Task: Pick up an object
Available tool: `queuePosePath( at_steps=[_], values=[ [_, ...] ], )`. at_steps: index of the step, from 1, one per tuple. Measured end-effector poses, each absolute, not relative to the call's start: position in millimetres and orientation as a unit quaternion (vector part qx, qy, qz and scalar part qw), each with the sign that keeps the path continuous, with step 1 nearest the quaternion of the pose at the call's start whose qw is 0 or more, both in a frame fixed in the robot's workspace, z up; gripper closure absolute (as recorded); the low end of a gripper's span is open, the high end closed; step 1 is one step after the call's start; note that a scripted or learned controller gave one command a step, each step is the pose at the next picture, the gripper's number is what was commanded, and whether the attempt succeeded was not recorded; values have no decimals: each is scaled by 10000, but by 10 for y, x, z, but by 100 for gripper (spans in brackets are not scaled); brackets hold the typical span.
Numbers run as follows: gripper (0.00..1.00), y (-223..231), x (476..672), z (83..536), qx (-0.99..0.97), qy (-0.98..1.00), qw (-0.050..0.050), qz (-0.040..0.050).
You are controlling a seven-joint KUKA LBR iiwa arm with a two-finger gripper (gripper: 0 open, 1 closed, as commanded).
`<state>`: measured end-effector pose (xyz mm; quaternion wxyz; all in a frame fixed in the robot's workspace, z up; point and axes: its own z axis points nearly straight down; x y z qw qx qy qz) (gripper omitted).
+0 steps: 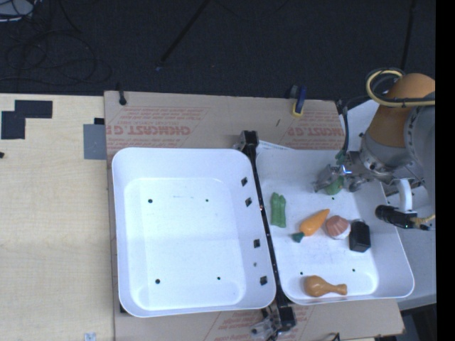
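Observation:
The right bin (384, 279) holds several small things. A green piece (277, 210) lies near its left wall. Beside it lie an orange carrot (313, 223), a pink round piece (337, 226) and a black block (359, 236). A tan drumstick-shaped piece (325, 286) lies near the front wall. My gripper (333, 183) hangs low over the far part of this bin, behind the carrot. A small greenish bit (335, 186) shows at its tip. Whether that bit is gripped is too small to tell.
The left bin (121, 190) stands beside the right one, with a black clamp rail (260, 219) between them. Both rest on brown cardboard (178, 123). The grey arm with its orange band (398, 112) comes in from the right, above the right bin's far corner.

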<state>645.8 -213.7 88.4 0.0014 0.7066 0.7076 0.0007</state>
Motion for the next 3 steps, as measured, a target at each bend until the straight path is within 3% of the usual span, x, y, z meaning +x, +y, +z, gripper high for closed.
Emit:
queuePosePath(
  at_steps=[1,2,3],
  values=[
    [100,-2140,6445,992,7063,7079,5,-2],
    [100,-2148,6449,1963,7070,7072,31,15],
    [100,-2126,6437,1693,7060,7083,-11,-13]
  ],
)
